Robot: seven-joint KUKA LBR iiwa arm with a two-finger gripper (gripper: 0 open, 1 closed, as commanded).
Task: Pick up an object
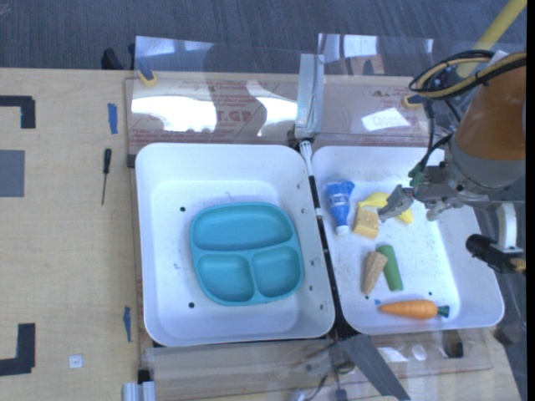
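Since no object sits between the fingers, task status: pick not yet achieved; every object rests on a bin floor.
End effector (414,200): low over the upper part of the right bin, fingers spread apart with nothing between them; one fingertip lies just beside the yellow pieces.
Arm (493,132): grey body with an orange band, entering from the right edge and bending down over the right bin.
Nearest candidates: yellow block (367,221) and a yellow piece (386,201) partly hidden by the finger; contact cannot be confirmed.
Blue tube (338,205): lying to the left of the yellow block, near the bin's left wall.
Cone (373,271) and green stick (389,266): side by side, lower in the bin, apart from the fingers.
Carrot (410,309): along the bottom wall, farthest from the fingers.
Right bin (481,303): holds all loose objects.
Left bin (159,224): holds a teal divided tray (247,251).
Tabletop (58,249): bears both bins.
Remaining, by judgement: settle on one object, close, lift clear.
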